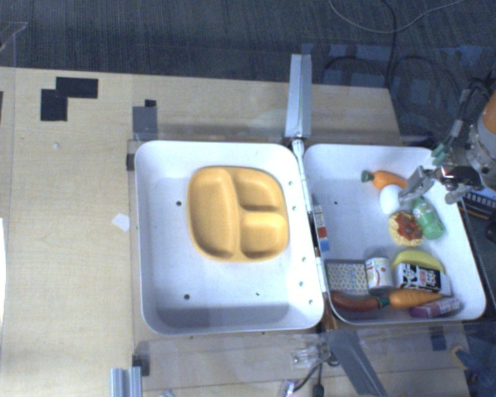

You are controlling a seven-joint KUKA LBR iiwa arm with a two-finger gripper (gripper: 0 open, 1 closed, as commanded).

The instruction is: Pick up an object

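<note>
The right bin (339,209) holds the small objects. An orange carrot (381,177) and a white egg (390,198) lie near its far side. Below them sit a red and yellow pizza slice (407,229) and a green bottle (429,220). My gripper (432,188) hangs over the bin's far right part, just above the green bottle and right of the egg. Its fingers are spread, and I see nothing between them.
Along the right bin's near edge lie a banana (418,259), a black and white carton (419,279), a small can (378,271), a patterned pack (345,276), a sausage (355,302) and a second carrot (409,298). A yellow divided plate (236,212) sits in the left bin (161,246).
</note>
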